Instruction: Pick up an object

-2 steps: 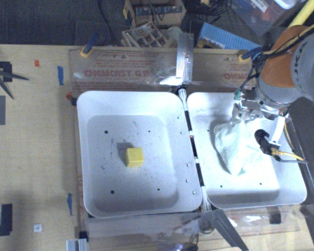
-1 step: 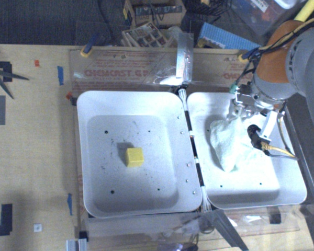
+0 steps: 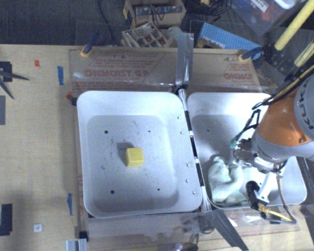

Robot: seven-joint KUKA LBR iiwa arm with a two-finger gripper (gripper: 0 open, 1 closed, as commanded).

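Camera view: small yellow cube-shaped block (image 3: 135, 157) is lying near the centre of the left shallow white plastic bin (image 3: 94, 114). Crumpled white cloth (image 3: 223, 179) is sitting in the right shallow white bin (image 3: 209, 109), toward its 7 o'clock corner. Grey arm with orange band (image 3: 282, 124) is reaching in from 3 o'clock; its gripper (image 3: 244, 163) is hanging just at the cloth's 2 o'clock edge. Cannot tell how far the gripper is open, or whether it is grasping anything.
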